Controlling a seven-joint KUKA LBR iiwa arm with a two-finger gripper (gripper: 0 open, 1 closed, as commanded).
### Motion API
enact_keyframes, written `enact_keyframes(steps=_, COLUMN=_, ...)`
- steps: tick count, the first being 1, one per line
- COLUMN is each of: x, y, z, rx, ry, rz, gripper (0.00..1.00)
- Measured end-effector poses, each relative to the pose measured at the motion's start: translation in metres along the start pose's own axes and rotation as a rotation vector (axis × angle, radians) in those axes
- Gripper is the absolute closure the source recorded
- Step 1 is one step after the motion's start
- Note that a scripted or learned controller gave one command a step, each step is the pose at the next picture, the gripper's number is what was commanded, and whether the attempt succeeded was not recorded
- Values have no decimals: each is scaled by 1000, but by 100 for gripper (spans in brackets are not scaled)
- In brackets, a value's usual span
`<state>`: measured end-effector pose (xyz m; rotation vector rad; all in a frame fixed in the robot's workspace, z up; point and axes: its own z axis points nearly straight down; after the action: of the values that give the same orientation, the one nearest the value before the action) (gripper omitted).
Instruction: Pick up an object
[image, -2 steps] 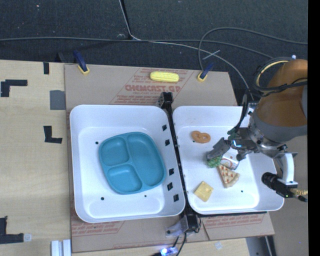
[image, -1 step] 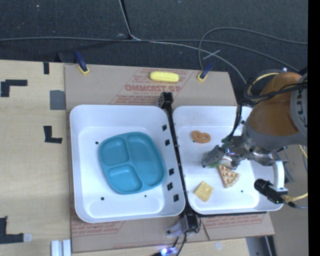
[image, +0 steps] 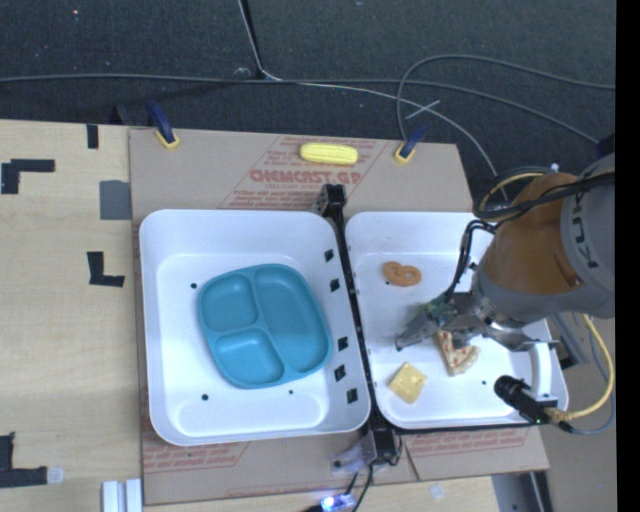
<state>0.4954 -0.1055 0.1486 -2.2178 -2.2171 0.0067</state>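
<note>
Right bin (image: 440, 225) holds a pretzel-like piece (image: 401, 273) near the back, yellow cracker (image: 407, 382) near the front rim, pizza-like slice (image: 456, 351) just under the gripper (image: 442, 322). Grip state: can't tell, fingers blurred against slice. Left bin (image: 170, 300) has blue divided plate (image: 264, 324). Yellow item (image: 328, 153) on cardboard behind bins. Bin floor w/ open room betw. pretzel & cracker.

- Two shallow white bins are set side by side: left bin (image: 170, 300), right bin (image: 420, 235).
- A blue sectioned plate (image: 263, 325) is laid in the left bin.
- A pretzel-shaped piece (image: 401, 274), a yellow cracker-like square (image: 407, 382) and a pizza-slice toy (image: 456, 352) are found in the right bin.
- The gripper (image: 447, 322) is positioned just above the slice.
- A yellow corn-like item (image: 328, 153) is placed on the cardboard sheet (image: 250, 170) beyond the bins.
</note>
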Motion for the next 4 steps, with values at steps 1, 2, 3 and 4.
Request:
enact_keyframes(steps=1, x=-4, y=-3, z=45, rx=0, ry=0, rz=0, gripper=0)
enact_keyframes(steps=2, x=-3, y=-2, z=33, rx=-2, ry=1, rz=-2, gripper=100)
enact_keyframes(steps=3, x=-2, y=-5, z=-29, rx=-10, ry=-2, rz=-2, gripper=100)
enact_keyframes(steps=4, x=-1, y=2, z=-74, rx=-10, ry=-2, rz=-2, gripper=100)
